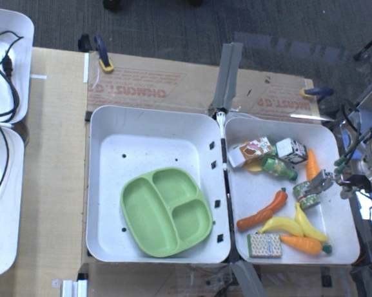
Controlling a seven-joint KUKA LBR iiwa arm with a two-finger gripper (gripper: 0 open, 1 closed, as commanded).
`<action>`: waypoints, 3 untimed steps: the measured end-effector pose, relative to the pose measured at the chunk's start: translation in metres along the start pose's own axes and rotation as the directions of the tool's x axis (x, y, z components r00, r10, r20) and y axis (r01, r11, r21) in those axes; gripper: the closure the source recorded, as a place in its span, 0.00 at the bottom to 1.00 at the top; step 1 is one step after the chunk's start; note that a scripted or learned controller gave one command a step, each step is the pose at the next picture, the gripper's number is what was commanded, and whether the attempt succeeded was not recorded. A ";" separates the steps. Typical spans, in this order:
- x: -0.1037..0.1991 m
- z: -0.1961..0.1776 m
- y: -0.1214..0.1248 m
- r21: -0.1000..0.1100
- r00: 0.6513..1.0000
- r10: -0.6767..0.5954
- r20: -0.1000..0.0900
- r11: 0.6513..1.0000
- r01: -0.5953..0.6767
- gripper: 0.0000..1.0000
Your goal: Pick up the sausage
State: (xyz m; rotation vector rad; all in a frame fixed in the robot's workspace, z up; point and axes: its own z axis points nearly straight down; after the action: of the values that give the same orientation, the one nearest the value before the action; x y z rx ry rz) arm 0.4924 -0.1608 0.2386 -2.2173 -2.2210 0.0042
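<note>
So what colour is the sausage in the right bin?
Orange-red, seen in the camera view: the sausage.

This looks like a robot lab. Two white bins (156,119) stand on a wooden surface (48,165) over cardboard, held by clamps (103,56) behind the bins. Behind the surface is grey carpet (281,17) with chair wheels (111,1). Left of the bins lie black cables (1,83).
</note>
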 end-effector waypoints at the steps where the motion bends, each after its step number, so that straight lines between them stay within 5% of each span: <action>1: 0.042 0.136 0.035 0.000 0.998 -0.059 0.000 0.998 0.059 0.00; 2: 0.040 0.127 0.035 0.000 0.999 -0.054 0.000 0.999 0.054 1.00; 3: 0.061 0.139 0.089 -0.015 0.931 -0.365 0.012 0.931 0.365 1.00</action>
State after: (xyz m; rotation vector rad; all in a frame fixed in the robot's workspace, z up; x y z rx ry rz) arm 0.5809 -0.0992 0.0996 -1.7757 -2.6093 -0.0057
